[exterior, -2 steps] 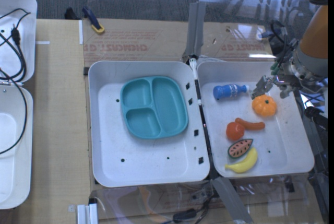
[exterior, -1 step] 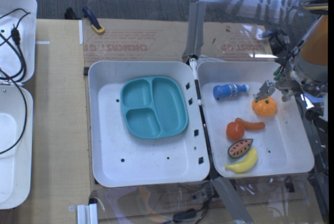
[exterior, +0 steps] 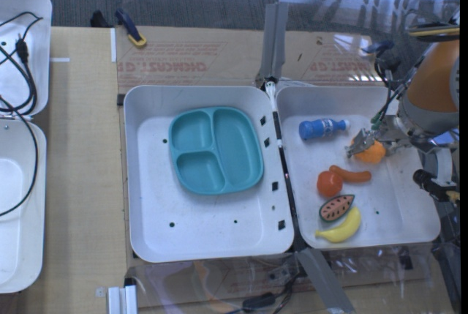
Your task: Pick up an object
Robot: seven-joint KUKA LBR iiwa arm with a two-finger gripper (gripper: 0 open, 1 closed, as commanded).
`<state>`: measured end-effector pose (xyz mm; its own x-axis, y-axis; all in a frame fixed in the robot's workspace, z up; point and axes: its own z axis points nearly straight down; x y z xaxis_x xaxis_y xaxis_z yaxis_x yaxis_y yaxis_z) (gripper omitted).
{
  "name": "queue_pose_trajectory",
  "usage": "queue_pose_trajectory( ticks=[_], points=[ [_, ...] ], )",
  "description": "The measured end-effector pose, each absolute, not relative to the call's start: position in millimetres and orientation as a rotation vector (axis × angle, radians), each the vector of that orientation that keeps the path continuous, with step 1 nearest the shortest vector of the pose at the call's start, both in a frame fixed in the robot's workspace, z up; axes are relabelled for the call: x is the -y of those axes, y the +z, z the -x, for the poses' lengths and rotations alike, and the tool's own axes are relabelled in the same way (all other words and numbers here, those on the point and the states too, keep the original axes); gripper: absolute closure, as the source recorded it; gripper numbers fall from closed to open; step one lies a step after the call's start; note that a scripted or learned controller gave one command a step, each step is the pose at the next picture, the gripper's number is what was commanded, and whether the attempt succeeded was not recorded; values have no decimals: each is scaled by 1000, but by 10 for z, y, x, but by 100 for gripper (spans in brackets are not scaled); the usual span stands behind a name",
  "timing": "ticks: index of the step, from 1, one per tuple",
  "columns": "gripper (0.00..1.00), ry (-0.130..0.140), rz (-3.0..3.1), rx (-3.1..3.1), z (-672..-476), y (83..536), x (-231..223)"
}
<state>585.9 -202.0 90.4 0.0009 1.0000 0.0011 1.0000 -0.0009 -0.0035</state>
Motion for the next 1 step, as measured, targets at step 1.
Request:
queue_pose_trajectory(
  ticks=[1],
  points=[
    [100,4,2222,2217,-5860,994,2029]
  ],
)
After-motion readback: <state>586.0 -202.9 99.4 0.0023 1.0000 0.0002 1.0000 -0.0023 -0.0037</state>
